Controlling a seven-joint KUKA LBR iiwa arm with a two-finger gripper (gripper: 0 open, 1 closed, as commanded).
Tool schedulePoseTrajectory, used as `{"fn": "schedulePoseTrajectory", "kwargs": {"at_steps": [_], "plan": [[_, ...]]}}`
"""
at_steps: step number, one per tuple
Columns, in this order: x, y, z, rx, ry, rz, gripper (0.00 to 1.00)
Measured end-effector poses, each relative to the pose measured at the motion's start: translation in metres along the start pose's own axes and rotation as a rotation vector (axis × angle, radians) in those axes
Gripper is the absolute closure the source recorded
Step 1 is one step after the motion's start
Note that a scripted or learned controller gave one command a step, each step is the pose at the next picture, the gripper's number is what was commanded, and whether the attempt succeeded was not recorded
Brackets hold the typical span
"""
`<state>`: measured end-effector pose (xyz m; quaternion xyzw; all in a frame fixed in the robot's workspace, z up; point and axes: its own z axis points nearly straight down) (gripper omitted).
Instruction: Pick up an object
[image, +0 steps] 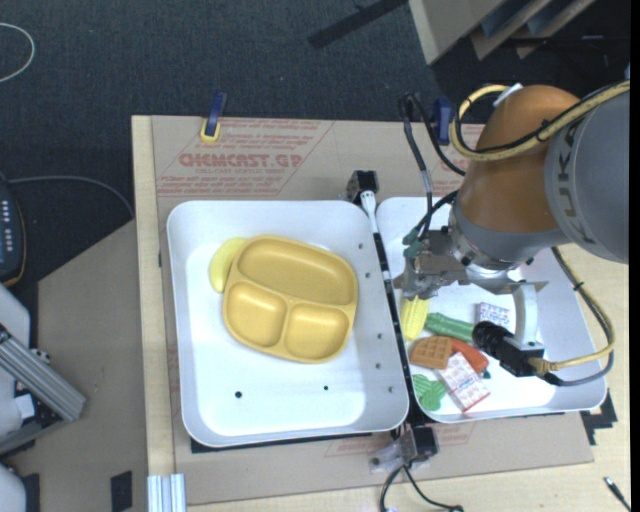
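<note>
arm (520, 170) hiding end effector, right bin (570, 395)

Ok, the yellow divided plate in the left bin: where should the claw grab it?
Grip the yellow divided plate at its raised outer rim, coming straight down from above. It lies flat and is too wide to span; the rim is likely the only thin edge. The left bin leaves room around it.

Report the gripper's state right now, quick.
Gripper: cannot be told; it hangs low over the right white bin, above the yellow toy corn cob.

The grey arm (590, 170) reaches in from the right, its orange-banded wrist (515, 150) bent downward.
</note>
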<state>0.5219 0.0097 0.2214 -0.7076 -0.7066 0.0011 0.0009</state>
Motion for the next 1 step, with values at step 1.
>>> {"fn": "schedulePoseTrajectory", "kwargs": {"at_steps": [1], "plan": [[0.0006, -0.0101, 0.0054, 0.001, 0.001, -0.001, 1.00]]}}
